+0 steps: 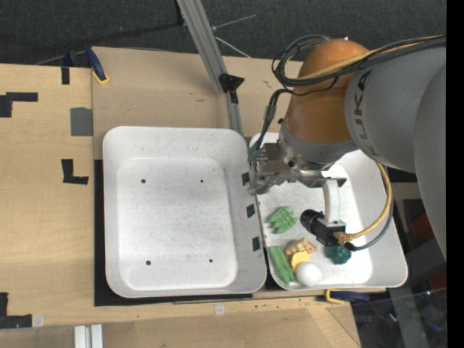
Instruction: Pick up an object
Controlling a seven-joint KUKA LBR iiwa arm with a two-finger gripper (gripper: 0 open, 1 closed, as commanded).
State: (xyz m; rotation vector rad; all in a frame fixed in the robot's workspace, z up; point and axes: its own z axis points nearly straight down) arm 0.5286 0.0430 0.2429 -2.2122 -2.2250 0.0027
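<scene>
Approach step: hand (262,174) hangs over the right bin (377,256), grip impossible to tell; green toy (281,219) just beside it calls for a descent.

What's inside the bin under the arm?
Green toy, tan piece, green cylinder, white ball, teal piece, all near the front. The arm hides the bin's far part.

The grey arm (409,100) carries an orange band (326,104), black cables (288,58) and a metal gripper (255,182).
</scene>
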